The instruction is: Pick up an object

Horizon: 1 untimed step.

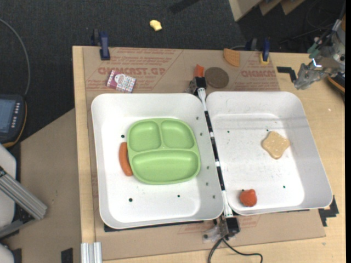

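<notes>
I can't tell the hand's (pixel 307 73) state. The sausage (pixel 125 159) hugs the green plate's (pixel 163 150) left rim, so I'd expect slips.

Bench (pixel 66 147) with two white bins (pixel 109 201)

Position: we look from one fixed camera set above the bench (pixel 159 64).
Facing: we look down at a slant, so the far bench edge runs along the top of the frame and the near edge along the bottom.
Distance: we stand far enough back to take in both bins whole, with dark floor (pixel 55 15) around the bench.
Framing: the claw (pixel 305 75) sits at the upper right edge. The right bin (pixel 247 114) lies just below and left of the claw, and the left bin (pixel 104 108) lies well left of the claw.
</notes>
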{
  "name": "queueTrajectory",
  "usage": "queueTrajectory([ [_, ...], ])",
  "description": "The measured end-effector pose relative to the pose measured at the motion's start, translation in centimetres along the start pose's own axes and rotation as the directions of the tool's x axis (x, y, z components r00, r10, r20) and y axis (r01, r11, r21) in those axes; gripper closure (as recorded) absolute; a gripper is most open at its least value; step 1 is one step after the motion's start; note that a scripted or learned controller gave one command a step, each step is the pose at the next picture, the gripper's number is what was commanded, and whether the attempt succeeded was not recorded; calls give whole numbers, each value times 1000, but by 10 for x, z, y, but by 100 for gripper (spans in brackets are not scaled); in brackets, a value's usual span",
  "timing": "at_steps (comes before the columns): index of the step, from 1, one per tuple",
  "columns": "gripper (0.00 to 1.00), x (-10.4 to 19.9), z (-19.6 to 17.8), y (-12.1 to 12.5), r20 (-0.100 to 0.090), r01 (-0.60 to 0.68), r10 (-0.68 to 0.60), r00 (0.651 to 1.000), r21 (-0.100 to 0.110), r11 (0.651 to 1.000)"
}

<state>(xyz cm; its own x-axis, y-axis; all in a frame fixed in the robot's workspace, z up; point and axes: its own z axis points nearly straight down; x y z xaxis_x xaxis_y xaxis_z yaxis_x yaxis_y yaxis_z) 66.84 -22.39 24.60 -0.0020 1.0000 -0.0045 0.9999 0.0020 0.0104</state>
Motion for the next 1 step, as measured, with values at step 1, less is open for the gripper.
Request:
queueTrajectory([
  [1, 100, 1, 16, -2, -4, 0, 1, 1000, 12, 1000],
])
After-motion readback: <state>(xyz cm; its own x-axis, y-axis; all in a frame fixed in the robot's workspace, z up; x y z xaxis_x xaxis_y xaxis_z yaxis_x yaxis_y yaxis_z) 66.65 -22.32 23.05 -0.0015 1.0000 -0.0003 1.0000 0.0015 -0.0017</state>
